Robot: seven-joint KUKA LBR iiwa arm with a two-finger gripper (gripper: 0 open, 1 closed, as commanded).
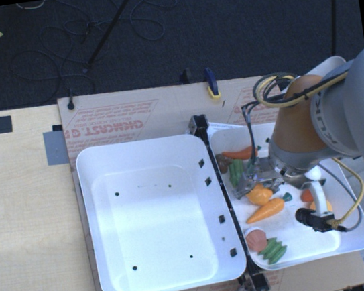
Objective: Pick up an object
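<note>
Fingers (245, 183): low among the toys in the right bin (360, 238), their grey tips blurred against the clutter, so I cannot tell whether they are spread or closed, or whether anything sits between them
Arm (314, 121): reaches over the right bin's far side, orange band above the wrist, gripper (251, 182) pointing down into the bin's near-left part
Left bin (151, 214): touches the right bin's left wall, bare white floor
Right bin: holds every candidate for the pick
Carrot (266, 211): lies flat at the right bin's middle, just in front of the gripper
Chili (239, 154): lies near the right bin's back-left corner
Green pods (273, 250): rest at the right bin's front rim
Round orange fruit (260, 195): sits on the bin floor, touching or almost touching the gripper, the likeliest target by my reading
Pink slice (256, 239): lies beside the green pods
Progress: approach and descent look done; nothing is visibly lifted off the right bin's floor
Left to do: a sure grasp, then a lift clear of the right bin
</note>
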